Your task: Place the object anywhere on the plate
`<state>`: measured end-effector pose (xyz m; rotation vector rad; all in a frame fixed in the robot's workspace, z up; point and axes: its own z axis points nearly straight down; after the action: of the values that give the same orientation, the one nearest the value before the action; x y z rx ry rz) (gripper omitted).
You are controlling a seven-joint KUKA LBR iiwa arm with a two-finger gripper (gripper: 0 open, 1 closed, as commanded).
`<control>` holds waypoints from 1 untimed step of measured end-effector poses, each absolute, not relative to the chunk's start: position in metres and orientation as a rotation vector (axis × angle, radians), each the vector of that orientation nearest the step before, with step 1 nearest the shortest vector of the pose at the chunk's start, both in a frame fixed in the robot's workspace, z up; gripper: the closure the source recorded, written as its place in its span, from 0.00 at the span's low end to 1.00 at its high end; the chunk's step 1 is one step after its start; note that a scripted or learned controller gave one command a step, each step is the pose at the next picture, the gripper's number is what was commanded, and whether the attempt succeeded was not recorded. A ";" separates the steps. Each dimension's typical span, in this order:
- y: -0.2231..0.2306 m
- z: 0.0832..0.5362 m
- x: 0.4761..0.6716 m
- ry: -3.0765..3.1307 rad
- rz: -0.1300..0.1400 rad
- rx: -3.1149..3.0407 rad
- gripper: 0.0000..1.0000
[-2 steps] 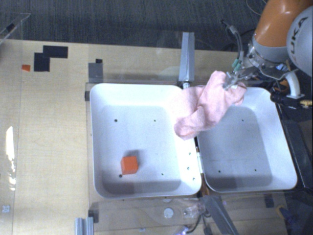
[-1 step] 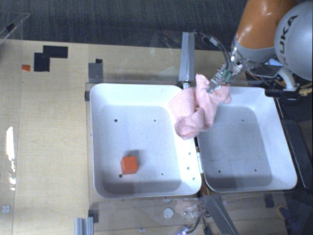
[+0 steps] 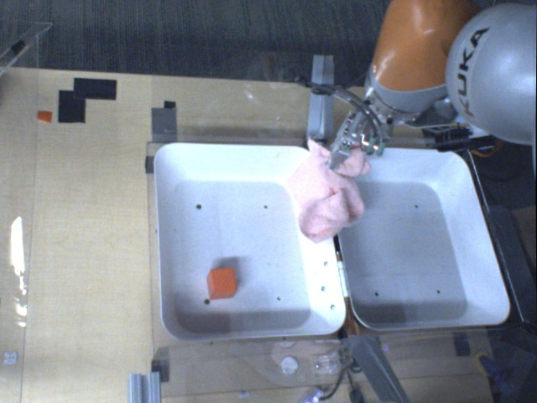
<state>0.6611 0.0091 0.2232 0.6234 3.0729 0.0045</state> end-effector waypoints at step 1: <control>0.071 0.227 0.667 3.130 0.007 0.001 1.00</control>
<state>0.6671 0.0712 0.2269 0.0007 3.1303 0.0074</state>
